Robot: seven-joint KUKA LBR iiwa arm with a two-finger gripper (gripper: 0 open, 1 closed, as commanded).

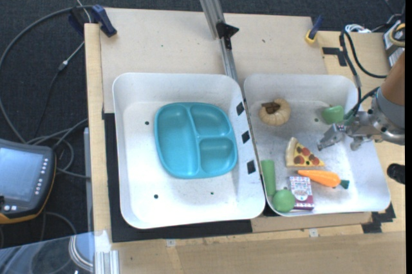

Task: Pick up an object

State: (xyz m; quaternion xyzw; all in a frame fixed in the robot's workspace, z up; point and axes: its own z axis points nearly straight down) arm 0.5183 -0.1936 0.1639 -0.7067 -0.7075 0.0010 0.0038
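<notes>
- While I am watching from above, the pincer (329,137) is hanging low inside the right bin (380,192), reaching in from the right with its dark fingertips pointing left.
- Its fingers are looking slightly parted with nothing between them, though they are small and blurred, so I am not reading the gap with confidence.
- I am seeing the pizza slice toy (302,155) lying just below and left of the tips, near but apart.
- A green object (333,114) is sitting just above the pincer, partly hidden by the wrist, so I cannot tell what it is.
- An orange carrot toy (320,178) is lying below the pizza slice, and a small pink carton (301,193) is resting beside a green round fruit (282,200) at the bin's front edge.
- A tan pumpkin-like piece (275,112) is sitting well to the pincer's left.
- Over in the left bin (129,202), a teal divided plate (195,139) is lying flat.
- The arm (394,96) is being cut off at the right edge.
</notes>
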